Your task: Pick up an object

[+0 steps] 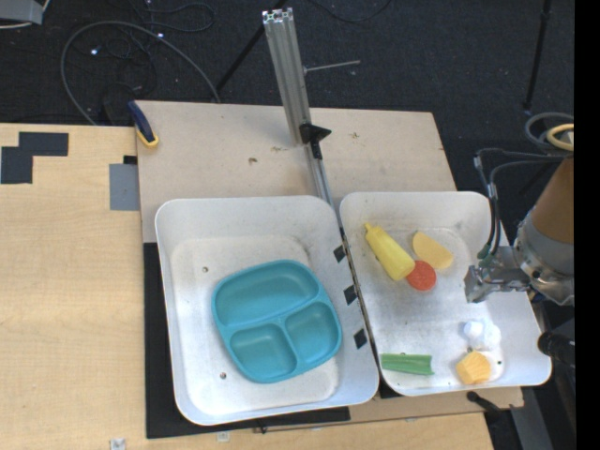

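Gripper (pixel 480 284) at 3 o'clock edge of right bin (pixel 412 206); grip state cannot tell, nothing visibly held. Candidates: yellow bottle (pixel 388 252) and red ball (pixel 423 276) toward 10 o'clock of gripper, white lump (pixel 475 330) at 6 o'clock. Judgement: target white lump, nearest; centre above it, descend straight, avoid bin wall. Blue tray (pixel 277 320) in left bin (pixel 187 223).

Teal tray (pixel 276 332) left bin (pixel 178 251); toys right bin (pixel 450 206).

The bench (pixel 281 139) bears two white bins (pixel 187 242).
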Tool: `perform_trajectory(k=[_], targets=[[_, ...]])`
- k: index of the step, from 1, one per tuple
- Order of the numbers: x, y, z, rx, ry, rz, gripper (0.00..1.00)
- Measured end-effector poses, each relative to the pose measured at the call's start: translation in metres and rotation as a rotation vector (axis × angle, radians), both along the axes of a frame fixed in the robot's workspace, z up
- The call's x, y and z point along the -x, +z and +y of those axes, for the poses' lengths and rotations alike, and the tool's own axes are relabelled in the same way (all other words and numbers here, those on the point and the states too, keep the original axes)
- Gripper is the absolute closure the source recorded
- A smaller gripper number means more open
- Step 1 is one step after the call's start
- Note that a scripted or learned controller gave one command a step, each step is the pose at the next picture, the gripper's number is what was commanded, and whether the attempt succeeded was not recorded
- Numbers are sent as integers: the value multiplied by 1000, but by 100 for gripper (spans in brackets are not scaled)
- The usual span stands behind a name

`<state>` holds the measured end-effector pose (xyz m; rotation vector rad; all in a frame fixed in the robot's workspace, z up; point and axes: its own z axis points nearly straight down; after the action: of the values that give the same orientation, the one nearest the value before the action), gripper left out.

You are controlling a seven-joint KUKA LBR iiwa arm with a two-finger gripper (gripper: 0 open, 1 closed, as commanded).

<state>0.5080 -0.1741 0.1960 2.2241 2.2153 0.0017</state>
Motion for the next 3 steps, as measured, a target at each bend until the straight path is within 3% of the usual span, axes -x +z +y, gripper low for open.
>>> perform_trajectory(k=[2,3], targets=[[-2,95,-5,0,5,-1,100],[-11,95,45,-2,9,4,100]])
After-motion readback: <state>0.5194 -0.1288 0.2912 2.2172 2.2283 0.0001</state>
